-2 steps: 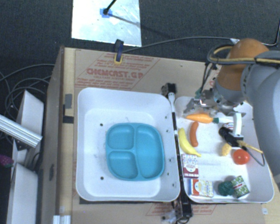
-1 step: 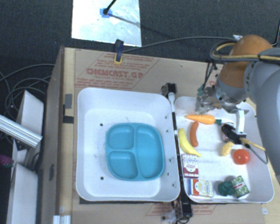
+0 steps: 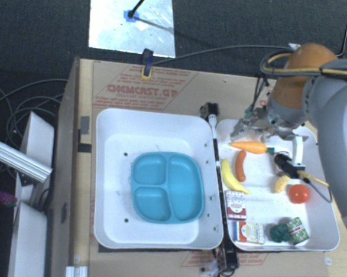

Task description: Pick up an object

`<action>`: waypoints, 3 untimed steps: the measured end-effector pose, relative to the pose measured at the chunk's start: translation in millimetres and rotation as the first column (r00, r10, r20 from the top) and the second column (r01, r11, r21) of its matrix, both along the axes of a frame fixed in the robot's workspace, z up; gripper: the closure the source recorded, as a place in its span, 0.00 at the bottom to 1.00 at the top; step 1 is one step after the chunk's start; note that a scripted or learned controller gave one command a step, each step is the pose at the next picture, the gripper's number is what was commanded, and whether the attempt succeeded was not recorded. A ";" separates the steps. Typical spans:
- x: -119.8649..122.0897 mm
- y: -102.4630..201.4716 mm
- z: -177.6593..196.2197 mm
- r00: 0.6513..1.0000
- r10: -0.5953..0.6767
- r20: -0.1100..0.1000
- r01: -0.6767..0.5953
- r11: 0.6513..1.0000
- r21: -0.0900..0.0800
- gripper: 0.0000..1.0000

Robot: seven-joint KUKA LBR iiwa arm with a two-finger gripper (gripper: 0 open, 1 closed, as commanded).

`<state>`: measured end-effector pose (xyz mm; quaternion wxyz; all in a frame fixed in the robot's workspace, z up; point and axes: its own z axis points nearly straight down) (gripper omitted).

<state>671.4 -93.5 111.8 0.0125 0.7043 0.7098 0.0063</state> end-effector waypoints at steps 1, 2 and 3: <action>-2.3 2.4 -26.9 1.000 -0.003 -0.024 0.004 1.000 0.008 0.00; -39.5 9.6 -27.2 1.000 -0.006 -0.026 0.006 1.000 0.008 0.00; -36.6 9.1 -13.9 1.000 -0.005 -0.016 0.005 1.000 0.007 1.00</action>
